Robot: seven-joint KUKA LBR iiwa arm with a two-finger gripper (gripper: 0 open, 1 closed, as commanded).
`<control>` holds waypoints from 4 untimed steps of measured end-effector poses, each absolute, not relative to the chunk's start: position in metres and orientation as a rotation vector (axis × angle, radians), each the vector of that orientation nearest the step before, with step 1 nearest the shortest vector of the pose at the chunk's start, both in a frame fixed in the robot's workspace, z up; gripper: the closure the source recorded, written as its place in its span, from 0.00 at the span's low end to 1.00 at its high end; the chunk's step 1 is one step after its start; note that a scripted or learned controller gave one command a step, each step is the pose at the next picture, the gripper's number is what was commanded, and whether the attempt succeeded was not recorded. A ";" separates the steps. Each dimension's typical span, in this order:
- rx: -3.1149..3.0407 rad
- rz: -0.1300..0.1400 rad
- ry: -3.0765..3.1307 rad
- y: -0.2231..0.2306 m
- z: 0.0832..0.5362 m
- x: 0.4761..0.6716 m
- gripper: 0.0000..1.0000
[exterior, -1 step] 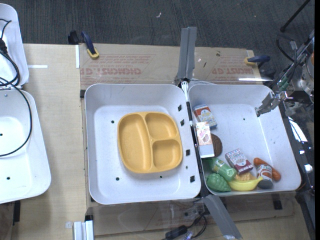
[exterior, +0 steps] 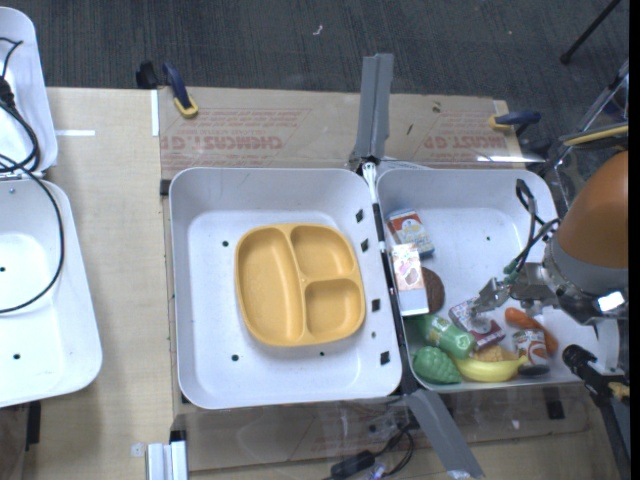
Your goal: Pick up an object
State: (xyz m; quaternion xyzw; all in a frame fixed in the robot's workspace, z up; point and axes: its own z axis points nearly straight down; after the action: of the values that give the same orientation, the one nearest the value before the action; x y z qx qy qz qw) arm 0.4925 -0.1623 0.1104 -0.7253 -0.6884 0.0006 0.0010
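Toy food heap (exterior: 470,343) piled in the near corner of the right bin (exterior: 470,203): banana (exterior: 490,370), green pepper (exterior: 435,365), carrot (exterior: 522,319), small cartons (exterior: 409,230) toward the divider. Gripper (exterior: 492,298) down among the pile from the right, whether clenched or released impossible to tell. Yellow divided plate (exterior: 299,283) alone in the left bin (exterior: 200,268).

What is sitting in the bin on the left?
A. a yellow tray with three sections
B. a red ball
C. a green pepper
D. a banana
A: the yellow tray with three sections lies alone in the left bin; the banana is in the right bin.
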 end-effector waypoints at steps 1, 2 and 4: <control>-2.320 0.002 -2.117 -0.128 0.167 0.478 0.00; -2.295 0.003 -2.145 -0.093 0.226 0.478 0.00; -2.150 0.002 -2.286 -0.149 0.091 0.477 0.00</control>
State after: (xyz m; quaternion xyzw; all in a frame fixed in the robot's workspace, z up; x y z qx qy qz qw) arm 0.4767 -0.1491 0.0907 -0.6851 -0.7285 0.0007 0.0017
